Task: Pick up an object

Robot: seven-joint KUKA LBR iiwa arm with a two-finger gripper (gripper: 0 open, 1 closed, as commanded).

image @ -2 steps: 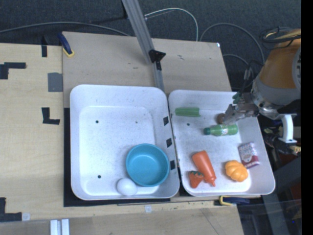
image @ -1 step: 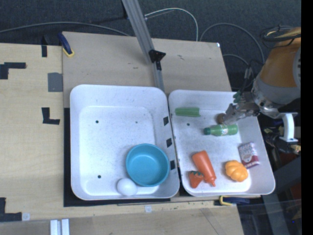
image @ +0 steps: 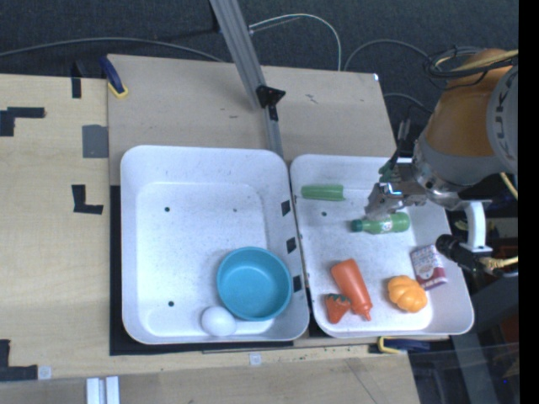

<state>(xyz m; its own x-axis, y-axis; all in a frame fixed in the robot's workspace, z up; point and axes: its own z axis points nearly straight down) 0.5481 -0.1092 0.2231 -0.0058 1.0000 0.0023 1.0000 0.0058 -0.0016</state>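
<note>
My gripper (image: 383,204) hangs low over the right bin (image: 337,318), directly above a green bottle (image: 389,224) that lies on its side. The bottle rests on the bin floor just under the fingertips. A green cylinder (image: 322,193) lies at the bin's far left. An orange carrot-shaped toy (image: 352,286) and a small red piece (image: 336,309) sit near the front. An orange toy (image: 407,294) and a small red-and-white packet (image: 428,265) lie at the front right.
The left bin (image: 143,225) holds a blue bowl (image: 253,283) and a white ball (image: 218,320) near its front edge. A grey pole (image: 240,40) slants in from the top to the bins' divide. Cables trail at the back right.
</note>
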